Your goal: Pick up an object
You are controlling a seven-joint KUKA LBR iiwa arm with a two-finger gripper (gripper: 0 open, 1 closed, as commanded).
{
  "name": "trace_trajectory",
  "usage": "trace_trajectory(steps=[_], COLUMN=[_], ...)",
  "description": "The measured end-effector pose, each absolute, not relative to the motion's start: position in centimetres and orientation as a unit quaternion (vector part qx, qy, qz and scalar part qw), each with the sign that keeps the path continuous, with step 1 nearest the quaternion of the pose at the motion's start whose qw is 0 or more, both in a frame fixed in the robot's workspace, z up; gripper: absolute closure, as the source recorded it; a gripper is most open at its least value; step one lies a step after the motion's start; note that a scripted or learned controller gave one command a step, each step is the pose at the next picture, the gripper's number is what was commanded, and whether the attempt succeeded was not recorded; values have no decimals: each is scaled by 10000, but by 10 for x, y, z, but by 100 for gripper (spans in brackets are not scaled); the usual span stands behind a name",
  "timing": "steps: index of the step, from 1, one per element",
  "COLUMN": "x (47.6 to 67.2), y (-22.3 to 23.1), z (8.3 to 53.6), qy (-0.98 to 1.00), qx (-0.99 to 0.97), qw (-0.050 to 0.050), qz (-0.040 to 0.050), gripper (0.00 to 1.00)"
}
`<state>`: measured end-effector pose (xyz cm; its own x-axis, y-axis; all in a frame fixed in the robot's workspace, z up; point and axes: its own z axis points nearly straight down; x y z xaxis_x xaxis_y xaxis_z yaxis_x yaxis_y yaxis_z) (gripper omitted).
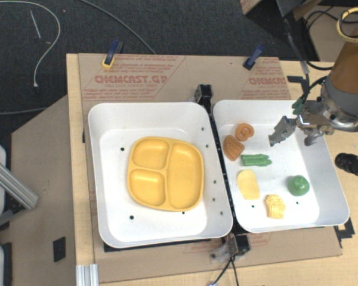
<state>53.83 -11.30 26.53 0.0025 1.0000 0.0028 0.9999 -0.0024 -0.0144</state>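
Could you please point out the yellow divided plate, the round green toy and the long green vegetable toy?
Yellow divided plate [166, 173], camera view, centre ridge.
Round green toy [298, 185], camera view, top.
Long green vegetable toy [255, 159], camera view, middle.

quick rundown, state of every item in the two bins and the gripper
yellow divided plate: flat in the left bin, right way up
orange spiral piece: loose in the right bin
brown piece: loose, close beside the spiral piece
green long piece: lying flat
pale yellow piece: lying flat
yellow corn piece: lying flat
green round piece: loose
gripper: above the right bin, holding nothing
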Motion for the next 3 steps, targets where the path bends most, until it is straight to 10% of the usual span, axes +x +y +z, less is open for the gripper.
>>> trace_trajectory(steps=[3], x=[553], y=[-109], z=[156], qy=[-7070], qx=[-7072], qw=[20], qz=[7], gripper=[0])
